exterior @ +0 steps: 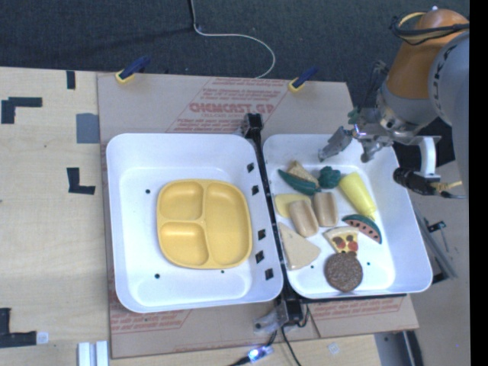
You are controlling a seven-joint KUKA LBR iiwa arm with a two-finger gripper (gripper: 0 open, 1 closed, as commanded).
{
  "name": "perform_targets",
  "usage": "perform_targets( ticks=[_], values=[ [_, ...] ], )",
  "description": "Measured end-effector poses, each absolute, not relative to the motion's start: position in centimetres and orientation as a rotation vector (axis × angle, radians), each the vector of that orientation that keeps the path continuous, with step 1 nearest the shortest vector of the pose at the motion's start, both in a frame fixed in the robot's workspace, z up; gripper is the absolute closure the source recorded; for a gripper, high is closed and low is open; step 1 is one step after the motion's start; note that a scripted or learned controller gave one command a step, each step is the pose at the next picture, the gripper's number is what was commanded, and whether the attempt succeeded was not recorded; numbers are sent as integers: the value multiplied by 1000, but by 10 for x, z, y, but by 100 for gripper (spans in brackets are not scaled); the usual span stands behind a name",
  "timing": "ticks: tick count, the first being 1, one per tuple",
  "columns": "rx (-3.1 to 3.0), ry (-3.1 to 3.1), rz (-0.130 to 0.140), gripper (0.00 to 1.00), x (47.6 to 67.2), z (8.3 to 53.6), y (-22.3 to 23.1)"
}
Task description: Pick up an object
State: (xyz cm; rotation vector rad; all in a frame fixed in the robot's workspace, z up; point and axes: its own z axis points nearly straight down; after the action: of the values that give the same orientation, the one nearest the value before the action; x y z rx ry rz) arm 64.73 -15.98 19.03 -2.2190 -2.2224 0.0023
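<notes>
1. The surface [46, 204] carries a cardboard sheet [221, 105], clamped at its far edge, probably to keep the two bins from sliding.
2. The left bin [126, 155] holds one yellow divided plate [204, 223] lying flat near its middle.
3. The right bin [404, 258] gathers the toy food in a close cluster: a green pepper [291, 181], sausages [314, 212], a cheese wedge [296, 248], a pizza slice [343, 242], a brown cookie [344, 271], a watermelon slice [364, 227] and a yellow corn cob [357, 193].
4. The pincer [349, 145] hangs over that bin's far edge, fingers spread wide with nothing between them.
5. The corn cob, the likeliest target, lies just nearside of the pincer, apart from it.
</notes>
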Motion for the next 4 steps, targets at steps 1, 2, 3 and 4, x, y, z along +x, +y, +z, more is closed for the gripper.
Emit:
perform_targets(
  ticks=[1,2,3,4],
  values=[
    [-2217,-2220,6,0,644,138,-149],
    [-2220,-2222,-2,0,646,88,-148],
    [-2220,-2230,-7,100,648,103,-147],
    [-2222,-2226,-4,100,650,166,-144]
  ],
)
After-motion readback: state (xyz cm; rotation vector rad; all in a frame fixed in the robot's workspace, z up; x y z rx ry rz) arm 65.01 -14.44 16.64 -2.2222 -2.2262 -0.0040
